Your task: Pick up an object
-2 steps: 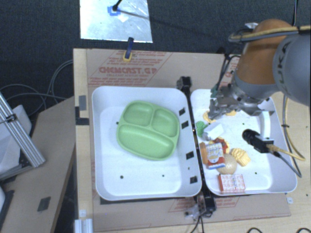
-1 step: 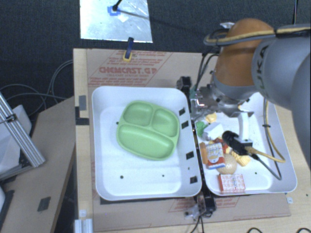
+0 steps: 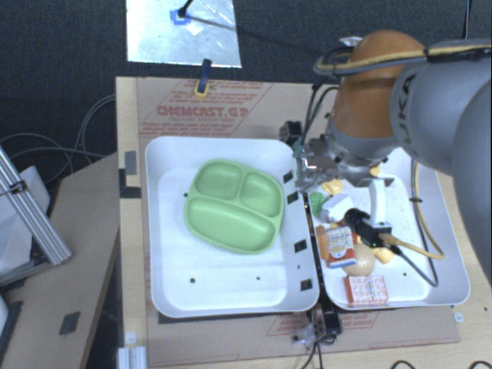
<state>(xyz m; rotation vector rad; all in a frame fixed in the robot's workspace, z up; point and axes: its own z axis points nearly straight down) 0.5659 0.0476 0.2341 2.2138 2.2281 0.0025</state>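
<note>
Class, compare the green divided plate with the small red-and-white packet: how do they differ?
The green plate is far larger than the red-and-white packet. The plate lies in the left bin, the packet in the right bin. The plate is rounded, the packet rectangular. Both lie flat.

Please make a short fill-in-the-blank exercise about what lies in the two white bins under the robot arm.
1. The green divided plate lies in the ______ bin of the camera view.
2. The green divided plate has ______ compartments.
3. The small red-and-white box lies at the near edge of the ______ bin.
4. The band above the wrist of the arm is ______ in colour.

Missing words: left; three; right; orange
</note>
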